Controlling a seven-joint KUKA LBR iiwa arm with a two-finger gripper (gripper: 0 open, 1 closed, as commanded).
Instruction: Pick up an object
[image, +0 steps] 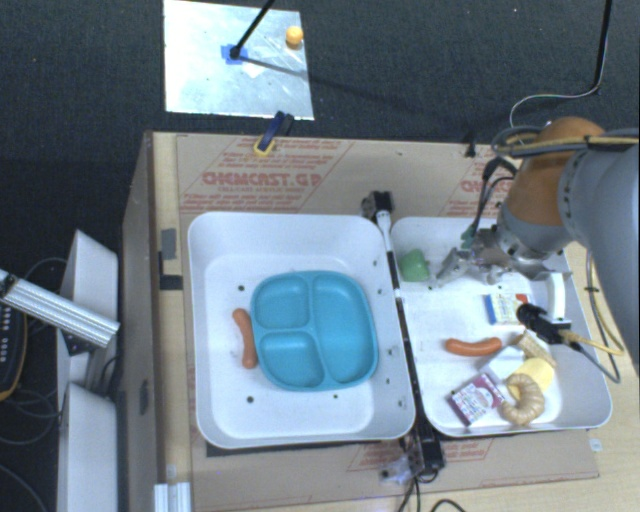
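Observation:
My gripper (462, 268) hangs over the upper part of the right bin (580, 400), open, with nothing between its fingers. Just to its left a green block (413, 265) lies in that bin's top-left corner. Lower in the same bin lie an orange sausage (473, 347), a maroon packet (477, 397), a tan pretzel-like pastry (524, 399), a yellow piece (538, 372) and a small blue-and-white packet (497, 306). The grey arm with its orange band (545, 185) reaches in from the right.
The left bin (215, 300) holds a blue divided plate (313, 328) with a second orange sausage (245, 338) lying beside it on the left. A ridge (395, 310) separates the two bins. A white strip (556, 297) lies near the right bin's right wall.

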